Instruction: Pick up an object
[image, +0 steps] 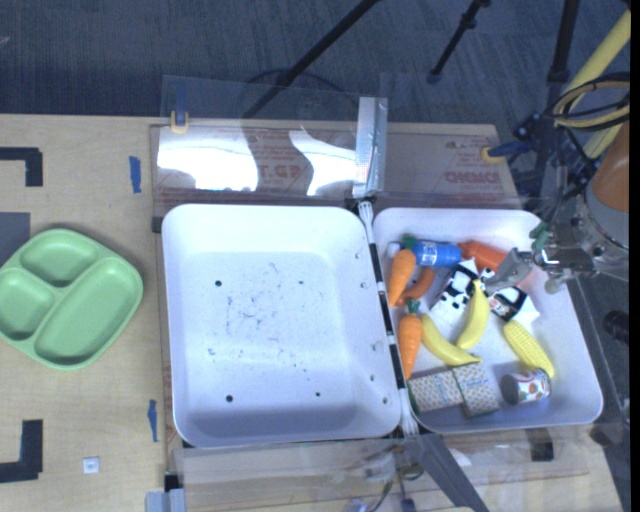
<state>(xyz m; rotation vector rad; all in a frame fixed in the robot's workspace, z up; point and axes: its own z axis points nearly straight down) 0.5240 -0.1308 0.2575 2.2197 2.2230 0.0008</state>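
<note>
Where toys crowd, hand (527, 268) above bananas (462, 335)

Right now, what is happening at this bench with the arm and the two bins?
A robot arm reaches in from the right, and its gripper hangs over the right bin. That bin holds a pile of toy items: carrots, a banana, a corn cob, a blue bottle and a small can. Nothing is visibly held between the fingers. The left bin sits beside it, and a green divided plate lies further left.
</note>
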